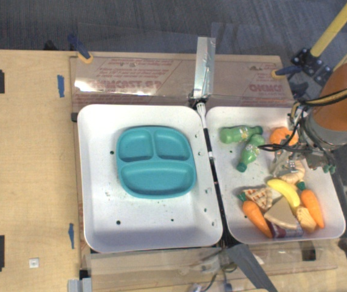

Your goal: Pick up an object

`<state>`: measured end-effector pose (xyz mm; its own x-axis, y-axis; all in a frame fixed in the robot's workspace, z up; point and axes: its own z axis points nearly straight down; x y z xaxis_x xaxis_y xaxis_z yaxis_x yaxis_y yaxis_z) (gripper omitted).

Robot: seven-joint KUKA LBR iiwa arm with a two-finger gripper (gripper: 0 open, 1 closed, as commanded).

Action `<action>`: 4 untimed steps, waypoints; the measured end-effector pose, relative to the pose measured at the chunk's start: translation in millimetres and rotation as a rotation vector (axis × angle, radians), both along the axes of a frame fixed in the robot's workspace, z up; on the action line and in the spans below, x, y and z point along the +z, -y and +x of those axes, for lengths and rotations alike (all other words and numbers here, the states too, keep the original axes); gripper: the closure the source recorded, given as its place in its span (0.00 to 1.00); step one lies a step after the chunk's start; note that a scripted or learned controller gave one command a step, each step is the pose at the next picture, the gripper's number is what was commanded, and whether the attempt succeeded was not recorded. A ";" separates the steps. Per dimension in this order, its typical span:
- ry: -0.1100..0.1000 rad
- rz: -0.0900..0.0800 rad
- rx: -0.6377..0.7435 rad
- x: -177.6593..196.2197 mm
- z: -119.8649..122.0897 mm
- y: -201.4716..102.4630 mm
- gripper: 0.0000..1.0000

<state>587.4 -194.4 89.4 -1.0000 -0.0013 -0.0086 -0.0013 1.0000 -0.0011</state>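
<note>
A top-down slanted view of a tabletop with two shallow white bins side by side. The left bin point(100, 212) holds a teal divided plate point(155, 161). The right bin point(331, 224) holds a heap of toy food.

The robot arm point(340, 111) reaches in from the right, and its end effector point(292, 159) hangs low over the right bin, just above the yellow banana point(285, 191). Whether it is spread or closed cannot be told here (the metal parts blur into the clutter), and nothing is clearly held.

This looks like the approach step: the next move calls for settling on one item and descending squarely onto it.

The banana is curved, smooth and bright, lying atop a beige wedge point(279, 213). Orange carrots point(312, 207) flank it, touching the pile. A green toy bottle point(240, 134) lies apart near the bin's back.
</note>
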 end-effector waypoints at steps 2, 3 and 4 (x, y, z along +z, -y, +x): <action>-0.010 0.002 0.051 0.1 80.4 -75.2 0.00; 0.002 -0.002 0.003 0.1 -22.5 -30.1 0.00; 0.003 -0.001 0.045 -1.2 43.1 -13.3 0.00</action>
